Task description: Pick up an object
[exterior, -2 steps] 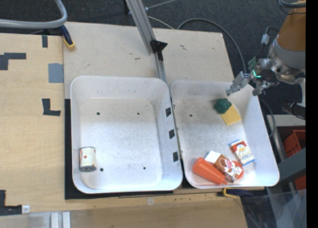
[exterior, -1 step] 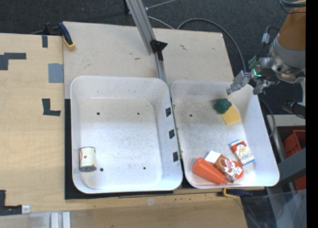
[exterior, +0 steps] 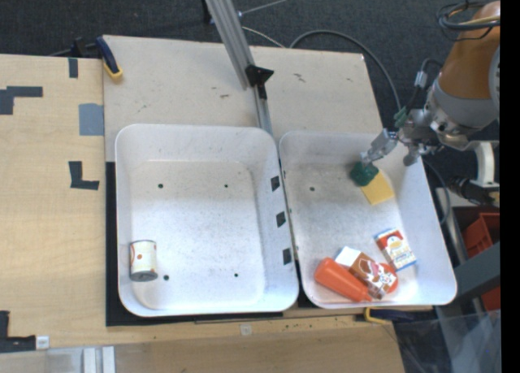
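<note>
From above, the bench carries two shallow white bins side by side. The arm enters from the right edge of the view, its orange band high near the top corner and its grey wrist angled down and leftward toward the right bin. The claw hangs over the upper right part of that bin, its tip just above a sponge with a green end and a yellow body; whether it touches the sponge cannot be told, and how far the claw is open cannot be told either, so no hold on anything can be claimed. The sponge lies on the bin floor near the right wall. Toward the bin's near corner sit an orange bottle-like item, a small brown and white packet touching it, and a small carton just beside them. The left bin holds a small can in its near left corner, well apart from the arm.
</note>
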Available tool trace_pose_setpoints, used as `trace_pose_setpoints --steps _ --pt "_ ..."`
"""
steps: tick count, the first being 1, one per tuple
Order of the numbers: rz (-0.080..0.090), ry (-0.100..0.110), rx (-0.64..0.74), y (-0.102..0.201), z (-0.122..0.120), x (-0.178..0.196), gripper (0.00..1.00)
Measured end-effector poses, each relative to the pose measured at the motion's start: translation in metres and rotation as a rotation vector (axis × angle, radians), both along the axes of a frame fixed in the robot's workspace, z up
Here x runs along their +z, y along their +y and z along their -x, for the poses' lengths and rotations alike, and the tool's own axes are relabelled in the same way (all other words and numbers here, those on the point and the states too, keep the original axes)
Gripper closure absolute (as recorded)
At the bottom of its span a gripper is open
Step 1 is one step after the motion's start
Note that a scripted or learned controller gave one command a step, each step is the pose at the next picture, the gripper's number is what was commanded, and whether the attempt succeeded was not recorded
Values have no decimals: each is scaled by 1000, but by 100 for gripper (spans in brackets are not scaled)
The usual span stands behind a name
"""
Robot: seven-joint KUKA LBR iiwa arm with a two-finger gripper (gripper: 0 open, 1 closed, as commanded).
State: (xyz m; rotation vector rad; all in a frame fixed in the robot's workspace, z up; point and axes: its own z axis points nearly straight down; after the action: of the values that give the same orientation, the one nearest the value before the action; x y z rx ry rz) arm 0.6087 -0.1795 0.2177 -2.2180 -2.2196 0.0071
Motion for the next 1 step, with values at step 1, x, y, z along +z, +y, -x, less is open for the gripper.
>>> trace_pose_setpoints --steps 1 --pt "-1 1 2 5 -8 -58 0"
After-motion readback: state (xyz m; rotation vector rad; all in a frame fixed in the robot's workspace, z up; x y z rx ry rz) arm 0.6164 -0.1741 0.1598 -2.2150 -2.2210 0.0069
